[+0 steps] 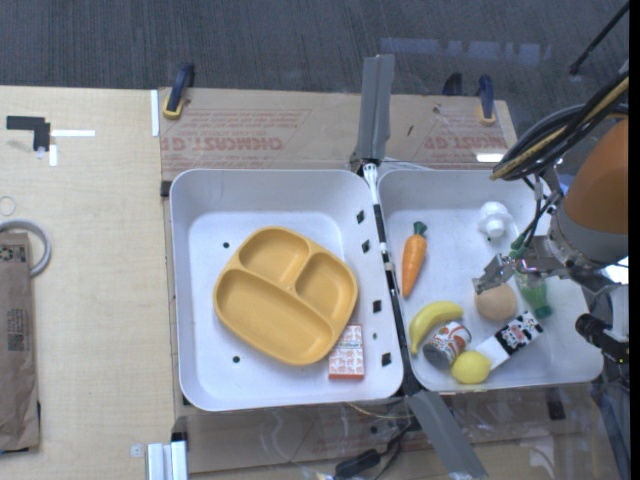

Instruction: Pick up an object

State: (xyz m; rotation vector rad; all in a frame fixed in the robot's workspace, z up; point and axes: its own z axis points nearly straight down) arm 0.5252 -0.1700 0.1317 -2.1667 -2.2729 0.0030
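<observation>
My gripper hangs low over the right side of the right bin, under the arm's orange band. Just below it lies a tan egg-shaped object, very close to the gripper or touching it. A green object sits right beside the gripper, partly hidden by it. Around them are a black-and-white carton, a lemon, a small can, a banana, a carrot and a white object.
The left bin holds a yellow divided plate and a small red-and-white box at its front edge. Black and yellow cables run from the arm at upper right. A brown bag lies at the bench's far left.
</observation>
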